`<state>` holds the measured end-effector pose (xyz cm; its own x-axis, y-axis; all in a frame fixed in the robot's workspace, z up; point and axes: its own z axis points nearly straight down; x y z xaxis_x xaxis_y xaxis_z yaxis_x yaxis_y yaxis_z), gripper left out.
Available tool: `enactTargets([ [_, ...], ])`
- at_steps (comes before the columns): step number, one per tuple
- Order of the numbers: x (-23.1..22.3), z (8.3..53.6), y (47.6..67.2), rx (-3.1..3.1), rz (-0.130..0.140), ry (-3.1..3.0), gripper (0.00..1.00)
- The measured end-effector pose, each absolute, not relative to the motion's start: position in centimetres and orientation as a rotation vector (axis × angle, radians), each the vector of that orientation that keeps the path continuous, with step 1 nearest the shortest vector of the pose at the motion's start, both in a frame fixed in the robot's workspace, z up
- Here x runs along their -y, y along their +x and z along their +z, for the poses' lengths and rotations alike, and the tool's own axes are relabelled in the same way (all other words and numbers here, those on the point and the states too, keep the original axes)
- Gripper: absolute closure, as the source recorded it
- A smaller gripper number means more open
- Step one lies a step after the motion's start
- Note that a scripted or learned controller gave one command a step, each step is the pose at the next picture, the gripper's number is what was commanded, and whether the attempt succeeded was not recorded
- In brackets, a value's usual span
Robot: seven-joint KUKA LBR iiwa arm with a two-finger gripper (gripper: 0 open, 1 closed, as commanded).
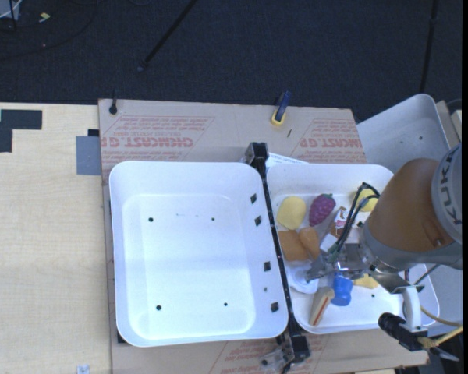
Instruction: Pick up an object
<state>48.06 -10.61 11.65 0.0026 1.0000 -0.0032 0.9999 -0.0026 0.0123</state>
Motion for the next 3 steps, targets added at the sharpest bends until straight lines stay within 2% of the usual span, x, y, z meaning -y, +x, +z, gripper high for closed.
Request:
enactTargets([
  [1, 10.8, 12.2, 48.1, -2.205, 0.006, 2.225, 1.0],
  [2, 0.0, 18.9, 52.4, -2.234, 0.006, 2.211, 1.0],
  [3, -1.9, 24.1, 53.0, -2.225, 0.0, 2.22, 1.0],
])
